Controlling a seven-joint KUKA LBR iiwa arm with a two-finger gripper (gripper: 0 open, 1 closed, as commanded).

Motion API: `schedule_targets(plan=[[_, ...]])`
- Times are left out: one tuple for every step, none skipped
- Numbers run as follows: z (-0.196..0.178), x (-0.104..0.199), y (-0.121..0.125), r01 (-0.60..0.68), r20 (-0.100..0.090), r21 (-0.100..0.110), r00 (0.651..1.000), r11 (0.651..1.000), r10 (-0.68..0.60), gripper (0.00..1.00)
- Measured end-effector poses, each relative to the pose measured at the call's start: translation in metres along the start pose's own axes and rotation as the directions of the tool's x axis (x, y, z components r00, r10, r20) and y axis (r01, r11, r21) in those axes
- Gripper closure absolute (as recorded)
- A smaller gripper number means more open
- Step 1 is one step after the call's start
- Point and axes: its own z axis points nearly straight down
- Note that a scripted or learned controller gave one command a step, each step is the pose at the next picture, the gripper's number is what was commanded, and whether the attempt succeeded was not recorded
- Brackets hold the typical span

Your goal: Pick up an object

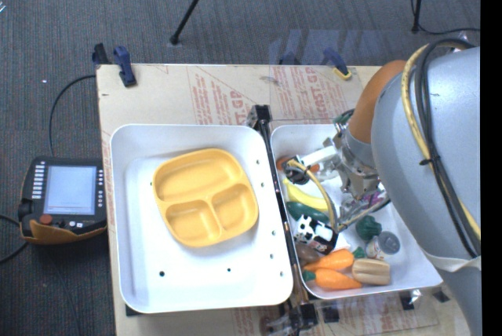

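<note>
The right bin [420,268] holds a heap of small toys. Among them are a yellow banana [307,198], a black-and-white cow [314,231], two orange carrots [336,261], a tan bread piece [371,272], a dark green piece [368,228] and a grey round lid [387,244]. My gripper [358,195] is low in this bin, just right of the banana and above the dark green piece. The bulky grey arm hides the bin's right side. No toy shows clearly in the gripper's hold.
The left bin [133,248] holds a yellow divided plate [205,195]. A black divider [276,193] runs between the bins. A yellow cable loops over the toys near the gripper. Clamps sit on the board's far edge, and a teach pendant [64,198] lies left of the bench.
</note>
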Motion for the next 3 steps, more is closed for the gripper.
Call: schedule_targets(plan=[[0.000, 0.015, 0.000, 0.001, -0.001, 0.000, 1.000, 1.000, -0.001, 0.00], [0.000, 0.033, 0.001, 0.006, -0.001, 0.000, 1.000, 1.000, -0.006, 0.00], [-0.010, 0.032, 0.000, 0.010, 0.003, 0.004, 1.000, 1.000, -0.010, 1.00]])
